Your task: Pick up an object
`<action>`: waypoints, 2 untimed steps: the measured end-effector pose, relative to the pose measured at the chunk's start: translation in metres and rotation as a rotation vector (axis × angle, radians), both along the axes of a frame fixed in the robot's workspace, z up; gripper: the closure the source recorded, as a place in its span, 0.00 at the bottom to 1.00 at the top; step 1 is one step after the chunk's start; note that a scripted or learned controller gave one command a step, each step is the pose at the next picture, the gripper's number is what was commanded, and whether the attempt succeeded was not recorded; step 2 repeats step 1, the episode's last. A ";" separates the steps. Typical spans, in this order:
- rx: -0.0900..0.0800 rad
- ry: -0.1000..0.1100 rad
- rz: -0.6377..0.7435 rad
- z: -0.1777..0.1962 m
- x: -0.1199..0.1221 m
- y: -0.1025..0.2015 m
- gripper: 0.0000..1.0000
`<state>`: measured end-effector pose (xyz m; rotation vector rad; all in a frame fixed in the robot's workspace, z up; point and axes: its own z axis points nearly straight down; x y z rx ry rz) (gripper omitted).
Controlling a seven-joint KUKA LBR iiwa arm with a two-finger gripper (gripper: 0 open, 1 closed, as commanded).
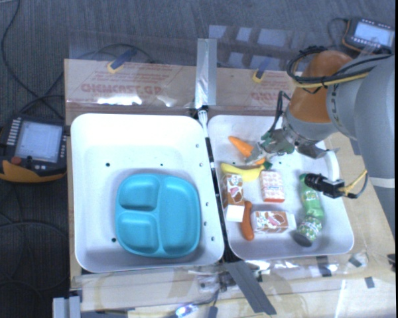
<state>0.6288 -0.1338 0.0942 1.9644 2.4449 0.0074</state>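
The right bin [341,234] holds several items. An orange carrot [240,144] lies at its back left, with a yellow banana [244,171] just in front of it. My gripper [273,144] hangs low over the back of this bin, right beside the carrot and above the banana's right end. Its tip is small and dark in the camera view, and nothing can be made out in it. Nearer the front lie a red-and-white carton [273,187], a brown packet [234,191], a second carton [270,221], an orange sausage [247,222] and a green bottle [311,211].
The left bin [96,138] holds a blue divided plate [159,214]. A small white block [235,213] lies by the sausage. A black fitting with a yellow cable [324,184] juts from the arm over the bottle. A handheld pendant [30,148] lies left of the bins.
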 end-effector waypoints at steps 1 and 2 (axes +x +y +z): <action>-0.003 0.014 -0.322 0.131 -0.021 -0.001 1.00; -0.003 0.014 -0.322 0.131 -0.021 -0.001 1.00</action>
